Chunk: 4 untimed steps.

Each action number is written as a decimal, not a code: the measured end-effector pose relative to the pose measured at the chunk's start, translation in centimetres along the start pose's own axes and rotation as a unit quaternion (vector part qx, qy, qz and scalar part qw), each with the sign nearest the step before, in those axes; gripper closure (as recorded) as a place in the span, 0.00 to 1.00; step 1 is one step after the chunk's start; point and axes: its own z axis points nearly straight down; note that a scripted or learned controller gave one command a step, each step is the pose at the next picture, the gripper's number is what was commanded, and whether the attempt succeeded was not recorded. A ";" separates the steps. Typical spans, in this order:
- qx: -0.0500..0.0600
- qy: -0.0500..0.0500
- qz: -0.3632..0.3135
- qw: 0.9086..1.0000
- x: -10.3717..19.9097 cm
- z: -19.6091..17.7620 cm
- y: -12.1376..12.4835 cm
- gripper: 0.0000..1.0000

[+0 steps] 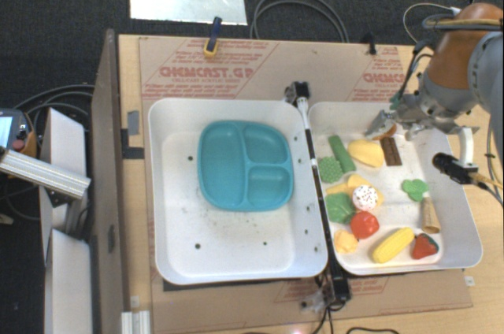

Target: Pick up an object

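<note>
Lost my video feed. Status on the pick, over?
Hand low over right bin's far end. Nearest: yellow piece, brown block. Nothing seen held. Toys crowded together.

Toy foods (365, 198) strewn flat across the right bin (465, 242): corn, tomato, cupcake, green pieces.

tray (244, 165) in left bin (177, 246) — toys right
</note>
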 end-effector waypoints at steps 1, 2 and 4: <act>0.004 0.002 -0.002 1.000 7.0 -0.9 -4.2 0.00; 0.005 0.001 0.003 1.000 6.0 -0.2 -10.3 0.00; -0.004 0.000 0.002 1.000 8.4 1.7 -12.0 1.00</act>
